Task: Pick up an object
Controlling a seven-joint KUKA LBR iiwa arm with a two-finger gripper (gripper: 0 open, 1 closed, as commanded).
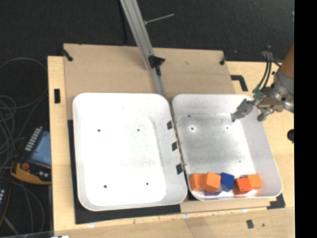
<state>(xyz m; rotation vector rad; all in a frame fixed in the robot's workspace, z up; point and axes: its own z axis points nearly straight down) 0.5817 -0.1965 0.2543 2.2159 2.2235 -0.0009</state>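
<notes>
Above the right bin's [257, 133] far rim, the tool [252, 110] hung, its state unclear; it should descend squarely over one block [212, 181].

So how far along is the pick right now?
Nothing looks picked yet. The gripper sits over the right bin's upper right edge, with no object seen in it. The orange blocks and blue block lie along the bin's near wall. Reaching and grasping remain.

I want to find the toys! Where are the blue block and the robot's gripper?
blue block [227, 180], camera view, on its top face.
gripper [251, 111], camera view, midway between its fingertips.
</notes>
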